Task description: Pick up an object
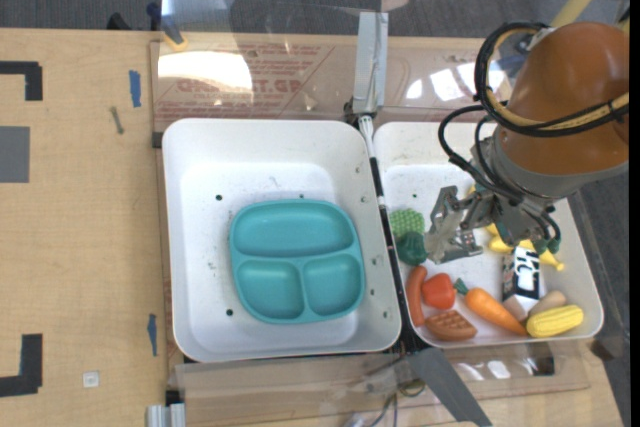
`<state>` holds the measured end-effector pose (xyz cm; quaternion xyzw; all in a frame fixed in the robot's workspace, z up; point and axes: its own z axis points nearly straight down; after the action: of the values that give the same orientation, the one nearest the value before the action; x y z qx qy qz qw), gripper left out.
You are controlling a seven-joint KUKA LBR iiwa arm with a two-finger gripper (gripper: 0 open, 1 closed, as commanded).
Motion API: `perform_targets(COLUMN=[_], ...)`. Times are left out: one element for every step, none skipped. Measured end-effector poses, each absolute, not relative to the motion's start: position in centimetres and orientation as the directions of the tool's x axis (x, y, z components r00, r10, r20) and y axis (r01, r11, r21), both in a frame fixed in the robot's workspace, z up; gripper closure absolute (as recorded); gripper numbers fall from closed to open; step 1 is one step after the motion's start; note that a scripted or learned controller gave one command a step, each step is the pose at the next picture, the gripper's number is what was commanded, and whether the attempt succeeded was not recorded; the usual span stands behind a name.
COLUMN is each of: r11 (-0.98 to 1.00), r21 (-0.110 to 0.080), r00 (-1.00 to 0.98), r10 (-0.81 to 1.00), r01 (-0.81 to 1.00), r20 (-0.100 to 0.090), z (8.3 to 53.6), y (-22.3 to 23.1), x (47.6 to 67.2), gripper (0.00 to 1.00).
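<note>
My gripper (452, 237) hangs over the middle of the right bin (420, 165), open, with bare white bin floor showing between its fingers. Just left of it lie a green leafy toy (405, 220) and a darker green piece (411, 246). Below it sit a red tomato (438, 290), a red-orange chili (415, 292), a brown waffle-like piece (451, 325) and an orange carrot (489, 308). To its right are a black-and-white bottle (522, 276), a yellow corn cob (555, 320) and a yellow piece (549, 260), partly hidden by the arm.
The left bin (200, 155) holds a teal divided plate (296, 258). A metal divider (370, 65) runs between the bins at the back. The orange band of the arm (570, 95) overhangs the right bin's far right corner.
</note>
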<state>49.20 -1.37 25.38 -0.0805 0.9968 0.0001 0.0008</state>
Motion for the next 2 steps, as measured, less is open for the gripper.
perform_targets(r11=[0.980,0.961], r21=[0.000,0.002], r00=[-0.980,-0.961], r10=[-0.197,-0.277], r01=[-0.197,-0.277], r20=[-0.012,0.005], z=[32.5,18.1], y=[3.6,-3.5], x=[55.1,55.7], gripper=[1.00,1.00])
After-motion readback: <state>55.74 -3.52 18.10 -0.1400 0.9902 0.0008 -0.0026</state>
